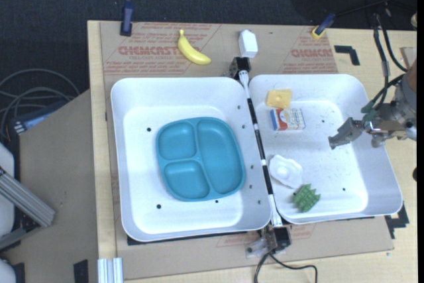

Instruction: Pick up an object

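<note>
The right bin holds several small objects. A yellow wedge lies at its far left, and a small white carton with red and blue print sits just in front of it. Nearer the front are a white lumpy piece and a green leafy toy. My gripper hangs over the right half of this bin, to the right of the carton, pointing left and apart from every object. I see nothing in it.
The left bin holds a blue divided plate. A yellow banana and a white block lie on the bench behind the bins. Cables hang at the right edge by the arm.
</note>
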You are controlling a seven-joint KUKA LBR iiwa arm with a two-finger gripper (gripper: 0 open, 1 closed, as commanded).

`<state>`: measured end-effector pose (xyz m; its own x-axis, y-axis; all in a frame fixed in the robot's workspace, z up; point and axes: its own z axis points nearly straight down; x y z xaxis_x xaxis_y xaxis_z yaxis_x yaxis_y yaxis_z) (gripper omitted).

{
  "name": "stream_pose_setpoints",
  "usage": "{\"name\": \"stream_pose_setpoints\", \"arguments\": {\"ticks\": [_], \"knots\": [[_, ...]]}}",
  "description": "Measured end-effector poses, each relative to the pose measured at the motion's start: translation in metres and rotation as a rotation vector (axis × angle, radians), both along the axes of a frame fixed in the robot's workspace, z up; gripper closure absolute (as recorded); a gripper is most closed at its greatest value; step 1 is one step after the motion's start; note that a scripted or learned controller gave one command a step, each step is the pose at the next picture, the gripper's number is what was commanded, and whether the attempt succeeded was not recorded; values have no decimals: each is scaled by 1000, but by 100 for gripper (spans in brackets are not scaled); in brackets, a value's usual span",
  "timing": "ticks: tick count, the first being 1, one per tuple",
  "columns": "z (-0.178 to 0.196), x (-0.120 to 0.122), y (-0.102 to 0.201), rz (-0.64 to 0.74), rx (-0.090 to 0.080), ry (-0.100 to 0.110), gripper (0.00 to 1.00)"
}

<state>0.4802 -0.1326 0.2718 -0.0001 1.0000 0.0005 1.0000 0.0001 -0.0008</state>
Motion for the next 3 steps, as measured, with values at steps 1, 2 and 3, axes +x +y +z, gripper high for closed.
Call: {"name": "stream_pose_setpoints", "arguments": {"ticks": [1, 2, 3], "knots": [[-116, 58, 21, 1, 1, 2, 0], [-188, 110, 25, 0, -1, -1, 0], [-187, 169, 41, 1, 0, -1, 0]]}}
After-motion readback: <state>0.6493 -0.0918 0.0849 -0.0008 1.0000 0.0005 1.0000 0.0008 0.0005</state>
